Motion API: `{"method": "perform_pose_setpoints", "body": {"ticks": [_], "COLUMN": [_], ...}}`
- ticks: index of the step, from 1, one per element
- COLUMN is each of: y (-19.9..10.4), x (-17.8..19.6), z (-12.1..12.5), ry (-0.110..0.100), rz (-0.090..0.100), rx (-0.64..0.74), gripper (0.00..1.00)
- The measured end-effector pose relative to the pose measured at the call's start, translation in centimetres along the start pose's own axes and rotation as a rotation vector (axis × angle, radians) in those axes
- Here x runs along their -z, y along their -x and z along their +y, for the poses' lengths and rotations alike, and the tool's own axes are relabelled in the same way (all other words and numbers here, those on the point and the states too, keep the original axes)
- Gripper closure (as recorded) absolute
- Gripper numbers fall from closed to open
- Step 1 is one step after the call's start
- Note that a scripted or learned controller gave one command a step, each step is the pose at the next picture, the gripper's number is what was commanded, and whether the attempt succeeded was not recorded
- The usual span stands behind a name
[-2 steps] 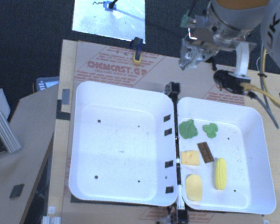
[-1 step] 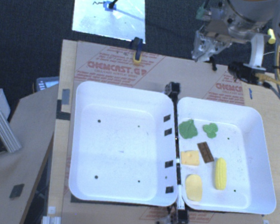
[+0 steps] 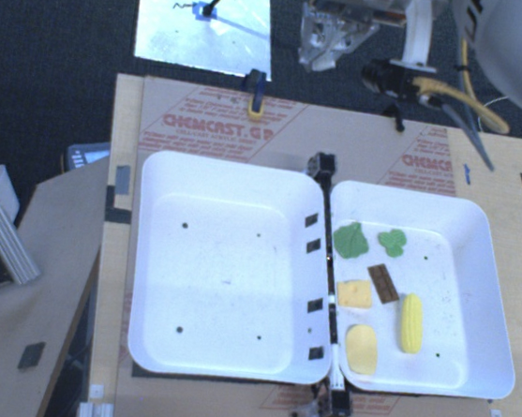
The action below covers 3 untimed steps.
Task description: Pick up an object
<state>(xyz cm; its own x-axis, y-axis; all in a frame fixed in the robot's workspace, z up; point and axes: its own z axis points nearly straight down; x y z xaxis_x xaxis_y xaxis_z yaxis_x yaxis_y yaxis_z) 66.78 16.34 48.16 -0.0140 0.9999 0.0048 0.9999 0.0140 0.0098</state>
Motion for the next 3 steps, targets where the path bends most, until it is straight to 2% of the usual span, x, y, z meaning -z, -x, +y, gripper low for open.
{"method": "perform_pose_setpoints", "body": {"ticks": [2,3], "y": [8.6,14.7], "x": [-4.9,-9.6], "z": [-0.1,-3.3], "ry": [-0.009,-0.013], "rz": [-0.006,-0.006], "rx": [-0.016,-0.018], "gripper": [1.00,1.00]}}
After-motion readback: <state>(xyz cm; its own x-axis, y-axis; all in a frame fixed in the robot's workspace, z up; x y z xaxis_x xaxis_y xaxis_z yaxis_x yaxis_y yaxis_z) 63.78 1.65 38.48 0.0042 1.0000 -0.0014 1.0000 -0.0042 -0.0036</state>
